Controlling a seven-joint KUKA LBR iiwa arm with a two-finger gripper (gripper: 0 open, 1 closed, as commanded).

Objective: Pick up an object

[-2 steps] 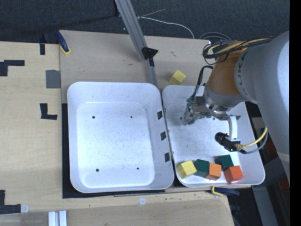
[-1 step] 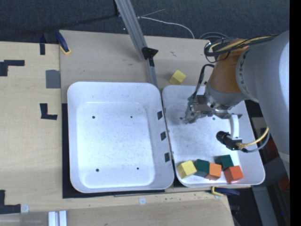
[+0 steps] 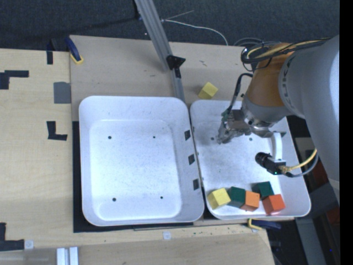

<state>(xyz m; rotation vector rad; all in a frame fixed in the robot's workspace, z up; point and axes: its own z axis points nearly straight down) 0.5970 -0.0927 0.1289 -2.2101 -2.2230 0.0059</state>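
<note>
Presently the gripper (image 3: 225, 135) sits low over the upper-middle floor of the right bin (image 3: 207, 164), carried by the grey arm (image 3: 309, 87) that enters from the right with its orange band (image 3: 267, 87) just above the wrist. Whether the gripper is spread or closed cannot be told at this resolution, and no object is visible in it, so no grasp should be assumed. The candidate objects lie well apart from the tool, clustered along the near wall of the same bin: a yellow block (image 3: 219, 197) at the left of the group, a dark green block (image 3: 237, 195) touching or just beside it, an orange block (image 3: 252, 200) next along, a second green block (image 3: 263, 189) behind, and a red-orange block (image 3: 274, 203) at the right end. This crowding against the wall is probably where loose pieces settle, and it restricts access, since a grasp there leaves little room beside the neighbours or the rim. A further yellow block (image 3: 208, 90) rests on the bench outside both bins, just beyond the far rim of the right bin, and is probably out of the working area. The left bin (image 3: 88, 148) is not the present work area. A black cable fitting (image 3: 266, 162) hangs near the wrist. By judgement, the task is at its approach stage; the tool stands over bare floor, so a closure here would likely capture nothing, and a move toward the near-wall cluster is needed.
</note>
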